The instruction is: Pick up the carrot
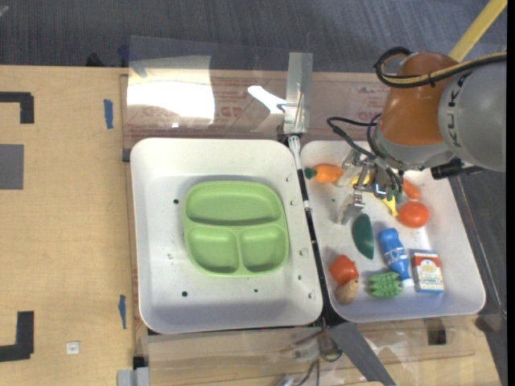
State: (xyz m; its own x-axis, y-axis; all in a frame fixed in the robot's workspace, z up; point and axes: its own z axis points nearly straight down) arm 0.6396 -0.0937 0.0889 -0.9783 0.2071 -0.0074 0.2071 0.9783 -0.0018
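Small orange plastic carrot [327, 173] with green top lies in right white bin's [471, 284] far-left corner, long axis roughly crosswise, green end leftward, just left of metal two-finger hand [360, 191], whose grip state cannot be told.

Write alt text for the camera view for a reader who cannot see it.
The grey arm's tool hangs over the right white bin, beside a small orange carrot with a green top lying near the bin's back left corner among other toy foods. The left white bin holds a green three-compartment plastic tray.
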